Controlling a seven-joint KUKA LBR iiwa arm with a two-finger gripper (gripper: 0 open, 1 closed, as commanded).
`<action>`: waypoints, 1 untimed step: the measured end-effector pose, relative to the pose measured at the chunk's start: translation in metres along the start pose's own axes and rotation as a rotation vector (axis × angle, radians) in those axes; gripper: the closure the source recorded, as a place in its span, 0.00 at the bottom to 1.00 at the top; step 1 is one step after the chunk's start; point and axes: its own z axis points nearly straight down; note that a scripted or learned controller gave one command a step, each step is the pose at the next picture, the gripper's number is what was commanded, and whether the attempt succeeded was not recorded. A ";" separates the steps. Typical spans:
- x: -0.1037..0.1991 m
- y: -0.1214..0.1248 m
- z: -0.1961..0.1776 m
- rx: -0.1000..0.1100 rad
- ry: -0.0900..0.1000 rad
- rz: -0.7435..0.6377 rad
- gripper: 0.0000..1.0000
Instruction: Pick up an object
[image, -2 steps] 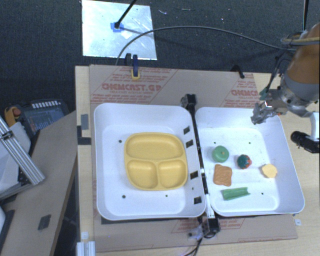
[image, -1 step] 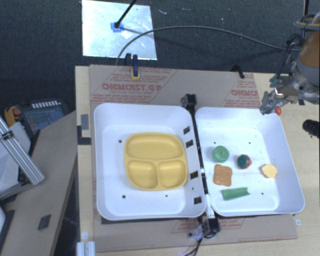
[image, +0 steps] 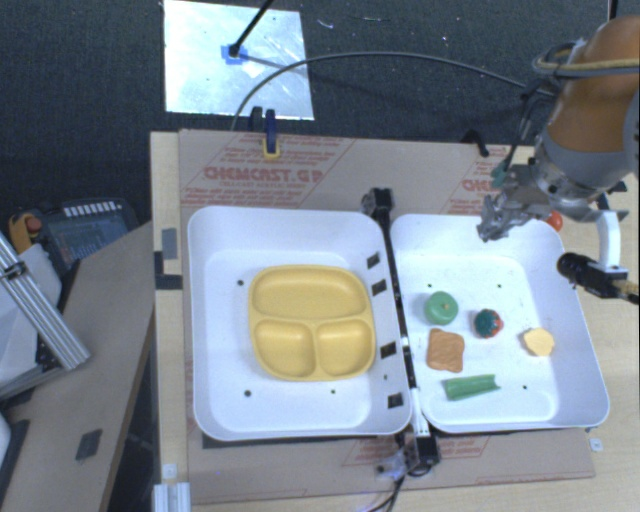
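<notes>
Several small objects lie in the right bin (image: 560, 400): a round green piece (image: 441, 307), a red and green ball (image: 487, 323), a yellow lump (image: 539, 343), an orange-brown flat piece (image: 445, 350) and a green strip (image: 470, 386). My gripper (image: 497, 224) hangs over the back edge of the right bin, well behind and above these objects. Nothing shows between its fingers.
The left bin (image: 215, 330) holds a yellow three-compartment tray (image: 310, 322). A black divider with clips (image: 390, 300) runs between the two bins. Cardboard lies under the bins. A cable arcs over the back of the bench.
</notes>
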 end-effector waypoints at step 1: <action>0.058 -0.003 0.001 -0.002 0.000 0.000 1.00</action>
